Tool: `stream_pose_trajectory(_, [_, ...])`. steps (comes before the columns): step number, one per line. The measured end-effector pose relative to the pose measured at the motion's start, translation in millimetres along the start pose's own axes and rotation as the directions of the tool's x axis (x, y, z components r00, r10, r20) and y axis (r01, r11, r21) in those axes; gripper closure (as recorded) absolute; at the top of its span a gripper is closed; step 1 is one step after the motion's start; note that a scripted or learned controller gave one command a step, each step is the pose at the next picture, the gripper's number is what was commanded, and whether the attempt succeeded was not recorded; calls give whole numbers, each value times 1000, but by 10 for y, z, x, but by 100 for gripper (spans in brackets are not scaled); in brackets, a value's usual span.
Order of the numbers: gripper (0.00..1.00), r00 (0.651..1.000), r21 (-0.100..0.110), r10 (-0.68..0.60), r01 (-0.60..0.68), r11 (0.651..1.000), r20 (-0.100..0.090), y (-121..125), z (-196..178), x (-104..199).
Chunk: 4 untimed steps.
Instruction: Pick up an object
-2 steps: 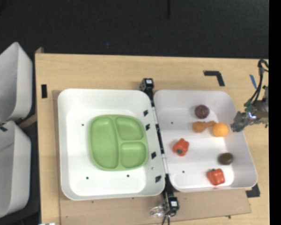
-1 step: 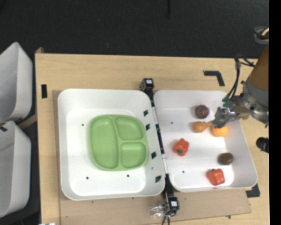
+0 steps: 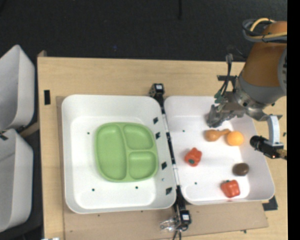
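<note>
The right bin [image 3: 190,189] holds several small objects: a tan gourd-shaped piece [image 3: 216,134], an orange ball [image 3: 235,138], a red pepper-like piece [image 3: 193,157], a dark brown lump [image 3: 241,169] and a second red piece [image 3: 230,188]. My gripper [image 3: 216,117] hangs over the bin's upper right, just above the tan piece and left of the orange ball. Nothing shows between its fingers.
The left bin [image 3: 80,194] holds a green divided plate [image 3: 125,151]. Small black clips run along the seam between the bins [image 3: 165,134]. The arm's grey and orange body [image 3: 262,69] stands over the right bin's far corner. White shapes lie off the bench at left.
</note>
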State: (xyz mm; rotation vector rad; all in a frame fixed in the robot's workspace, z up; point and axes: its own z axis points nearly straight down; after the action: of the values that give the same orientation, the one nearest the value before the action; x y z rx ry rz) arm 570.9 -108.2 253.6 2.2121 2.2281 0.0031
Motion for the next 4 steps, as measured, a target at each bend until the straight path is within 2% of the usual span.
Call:
stream_pose_trajectory(3, [100, 1000, -1, 3, -3, 1000, 0, 629, -43, 1276])
stream_pose_trajectory(4, [100, 1000, 0, 2, -2, 1000, 0, 761, -60, 1786])
